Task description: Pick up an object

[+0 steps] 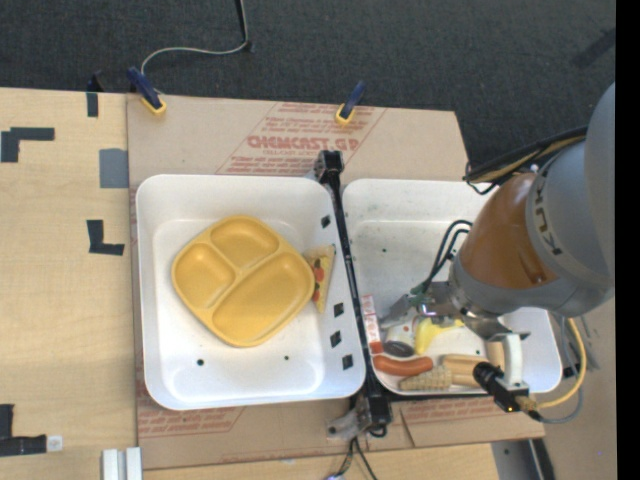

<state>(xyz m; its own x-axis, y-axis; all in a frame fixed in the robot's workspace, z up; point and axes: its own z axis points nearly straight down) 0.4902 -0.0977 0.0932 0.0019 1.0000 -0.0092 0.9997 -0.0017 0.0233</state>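
My gripper (418, 313) is lowered into the front part of the right bin (400, 208), under the grey arm with its orange band (500, 243). Right below it lies a cluster of small toy foods: a yellow piece (428, 336), a red sausage (400, 364), a tan bread roll (462, 366) and a beige knobbly piece (425, 380). A small dark grey round item (397, 348) sits beside the sausage. The gripper hangs just over the yellow piece; the arm hides whether it touches anything.
The left bin (160, 268) holds a yellow divided plate (243, 280) and a pizza-slice toy (320, 273) against its right wall. A black divider bar (340, 258) runs between the bins. Two clamps (147, 88) (350, 103) pin the cardboard at the back.
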